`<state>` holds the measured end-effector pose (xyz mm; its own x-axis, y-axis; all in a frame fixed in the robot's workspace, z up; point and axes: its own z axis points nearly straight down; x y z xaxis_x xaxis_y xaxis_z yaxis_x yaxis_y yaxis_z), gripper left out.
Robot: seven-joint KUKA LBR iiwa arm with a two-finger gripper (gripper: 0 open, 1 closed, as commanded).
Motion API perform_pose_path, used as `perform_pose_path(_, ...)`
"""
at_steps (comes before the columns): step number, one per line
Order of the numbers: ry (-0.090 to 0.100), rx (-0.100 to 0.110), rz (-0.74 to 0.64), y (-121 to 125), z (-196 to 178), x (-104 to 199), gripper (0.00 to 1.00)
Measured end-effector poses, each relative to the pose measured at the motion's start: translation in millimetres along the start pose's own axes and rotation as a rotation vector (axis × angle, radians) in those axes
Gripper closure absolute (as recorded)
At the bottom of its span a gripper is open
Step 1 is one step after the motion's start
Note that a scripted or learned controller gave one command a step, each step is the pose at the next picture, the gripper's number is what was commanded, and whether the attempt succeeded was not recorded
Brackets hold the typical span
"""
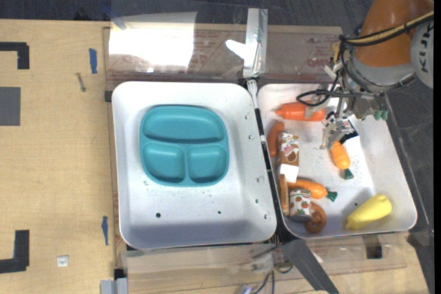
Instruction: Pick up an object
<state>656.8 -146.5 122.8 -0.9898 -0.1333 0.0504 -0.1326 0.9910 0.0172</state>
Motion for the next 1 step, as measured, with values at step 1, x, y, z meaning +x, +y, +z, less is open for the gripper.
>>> perform_pose_path(1, -0.059, 0.023, -0.099, -24.7, 38.3, 78.0, 0.0)
